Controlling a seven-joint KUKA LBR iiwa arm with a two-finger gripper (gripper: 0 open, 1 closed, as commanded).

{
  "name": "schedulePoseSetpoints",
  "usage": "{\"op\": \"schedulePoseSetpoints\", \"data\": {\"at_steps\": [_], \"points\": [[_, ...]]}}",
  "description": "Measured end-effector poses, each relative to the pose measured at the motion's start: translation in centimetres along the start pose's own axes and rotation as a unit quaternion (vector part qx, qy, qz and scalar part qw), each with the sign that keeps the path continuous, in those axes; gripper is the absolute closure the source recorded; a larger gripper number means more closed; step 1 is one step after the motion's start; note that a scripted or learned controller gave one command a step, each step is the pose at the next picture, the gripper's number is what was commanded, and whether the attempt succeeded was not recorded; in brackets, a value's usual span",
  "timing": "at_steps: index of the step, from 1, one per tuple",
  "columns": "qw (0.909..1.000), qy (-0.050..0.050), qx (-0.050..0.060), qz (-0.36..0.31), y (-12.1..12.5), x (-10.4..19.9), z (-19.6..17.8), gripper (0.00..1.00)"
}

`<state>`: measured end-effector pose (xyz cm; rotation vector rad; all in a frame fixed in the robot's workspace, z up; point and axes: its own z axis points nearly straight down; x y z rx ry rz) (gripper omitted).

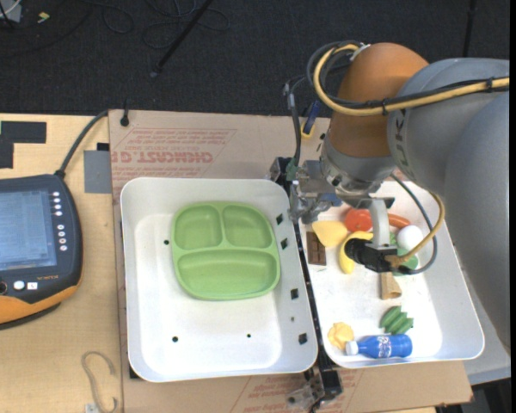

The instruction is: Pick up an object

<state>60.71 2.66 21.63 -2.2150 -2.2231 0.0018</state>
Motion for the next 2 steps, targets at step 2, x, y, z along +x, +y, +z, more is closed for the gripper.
{"op": "schedulePoseSetpoints", "data": {"at_steps": [2], "points": [[1.0,-0.001,0.001,0.002,0.9,4.1,-1.6,1.0]]}}
